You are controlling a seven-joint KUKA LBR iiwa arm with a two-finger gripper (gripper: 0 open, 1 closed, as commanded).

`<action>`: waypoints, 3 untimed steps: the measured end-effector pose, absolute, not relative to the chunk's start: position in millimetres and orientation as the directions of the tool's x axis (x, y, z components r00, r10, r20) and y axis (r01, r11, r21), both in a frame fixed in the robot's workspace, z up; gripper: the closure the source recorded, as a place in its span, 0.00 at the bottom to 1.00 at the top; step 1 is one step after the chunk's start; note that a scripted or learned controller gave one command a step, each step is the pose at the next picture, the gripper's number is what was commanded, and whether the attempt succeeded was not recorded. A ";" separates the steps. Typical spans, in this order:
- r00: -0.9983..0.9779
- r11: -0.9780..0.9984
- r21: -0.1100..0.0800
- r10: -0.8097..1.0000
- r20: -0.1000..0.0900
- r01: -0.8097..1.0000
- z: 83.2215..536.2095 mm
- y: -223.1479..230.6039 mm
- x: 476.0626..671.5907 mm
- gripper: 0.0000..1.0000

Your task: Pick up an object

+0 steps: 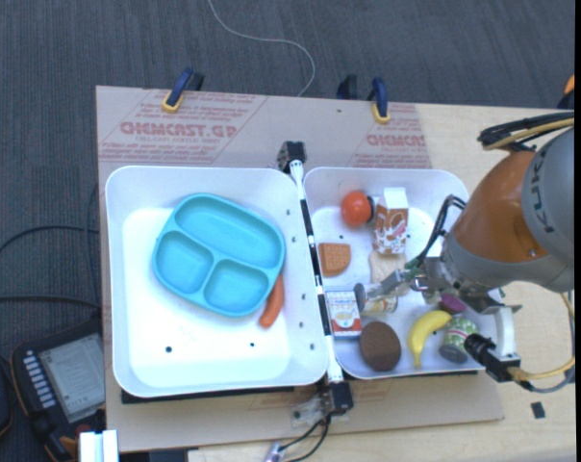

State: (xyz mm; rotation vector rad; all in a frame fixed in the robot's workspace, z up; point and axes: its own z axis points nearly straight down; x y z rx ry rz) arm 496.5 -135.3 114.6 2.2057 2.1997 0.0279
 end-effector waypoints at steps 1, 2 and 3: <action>0.004 -0.004 0.032 1.000 -0.008 0.999 113.5 -132.9 496.7 0.00; 0.005 -0.004 0.031 1.000 -0.008 1.000 113.1 -132.0 496.8 0.00; 0.004 -0.004 0.031 1.000 -0.008 1.000 112.9 -131.6 496.8 0.00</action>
